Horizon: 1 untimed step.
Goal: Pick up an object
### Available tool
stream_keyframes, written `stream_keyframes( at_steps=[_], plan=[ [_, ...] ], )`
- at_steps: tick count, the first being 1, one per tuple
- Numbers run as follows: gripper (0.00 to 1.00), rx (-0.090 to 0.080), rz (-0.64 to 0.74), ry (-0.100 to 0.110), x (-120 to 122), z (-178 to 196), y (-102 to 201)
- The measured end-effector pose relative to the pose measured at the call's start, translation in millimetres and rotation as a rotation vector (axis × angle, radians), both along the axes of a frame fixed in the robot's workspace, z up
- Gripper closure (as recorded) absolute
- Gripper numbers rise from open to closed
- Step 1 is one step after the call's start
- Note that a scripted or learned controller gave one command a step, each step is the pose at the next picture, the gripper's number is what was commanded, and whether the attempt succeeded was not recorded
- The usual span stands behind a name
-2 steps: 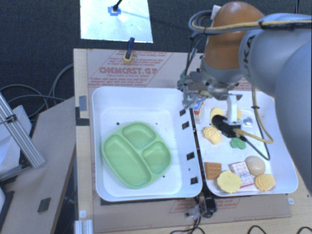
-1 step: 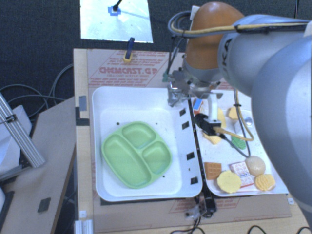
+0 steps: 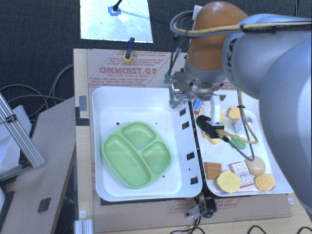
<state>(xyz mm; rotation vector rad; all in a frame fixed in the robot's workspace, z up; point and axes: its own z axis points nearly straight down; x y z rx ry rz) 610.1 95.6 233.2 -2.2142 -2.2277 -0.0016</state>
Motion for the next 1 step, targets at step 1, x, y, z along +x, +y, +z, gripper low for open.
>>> stream_keyframes(
  at_steps=[1],
  plan=[
    [1.00, -0.001, 0.001, -0.002, 15.9, -9.3, 0.4]
  ],
)
